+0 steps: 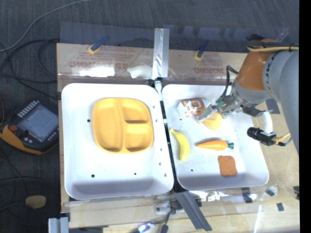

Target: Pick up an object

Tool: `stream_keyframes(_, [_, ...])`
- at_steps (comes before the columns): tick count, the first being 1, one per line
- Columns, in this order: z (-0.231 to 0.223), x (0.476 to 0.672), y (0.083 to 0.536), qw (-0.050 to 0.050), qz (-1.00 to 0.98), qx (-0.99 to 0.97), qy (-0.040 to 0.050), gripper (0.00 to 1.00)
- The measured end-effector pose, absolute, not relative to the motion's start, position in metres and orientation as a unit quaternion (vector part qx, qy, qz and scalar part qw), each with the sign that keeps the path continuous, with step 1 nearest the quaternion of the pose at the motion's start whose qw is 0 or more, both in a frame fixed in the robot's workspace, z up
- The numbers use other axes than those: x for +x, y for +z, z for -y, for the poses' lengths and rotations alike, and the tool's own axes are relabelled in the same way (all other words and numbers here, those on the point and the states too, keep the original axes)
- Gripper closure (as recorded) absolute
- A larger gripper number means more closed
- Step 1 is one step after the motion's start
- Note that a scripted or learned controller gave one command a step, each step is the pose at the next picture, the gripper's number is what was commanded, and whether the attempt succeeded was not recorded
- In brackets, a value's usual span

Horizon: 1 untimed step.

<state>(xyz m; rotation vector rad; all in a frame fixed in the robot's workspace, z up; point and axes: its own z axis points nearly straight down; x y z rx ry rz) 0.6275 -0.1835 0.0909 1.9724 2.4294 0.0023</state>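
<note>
The pale yellow wedge [213,122] is lying in the right bin [252,178], toward its back edge, and I am judging it light, stiff and smooth, best pinched across its narrow sides. I am seeing the fingers [219,107] hovering touching or just above its upper edge; I cannot tell whether they are spread or pressed together.

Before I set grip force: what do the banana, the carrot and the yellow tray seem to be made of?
Banana: likely moulded plastic, smooth with a slight sheen, uniform yellow. Carrot: probably plastic too, even orange with a separate green tip. Yellow tray: looks like rigid plastic, glossy, with soft highlights on its compartment ridges. All are judged by look alone.
</note>
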Motion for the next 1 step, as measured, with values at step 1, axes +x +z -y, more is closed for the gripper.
stream_keyframes(1, [0.1831,0.6282,0.101,0.006,-0.776,0.63,0.0014,1.0])
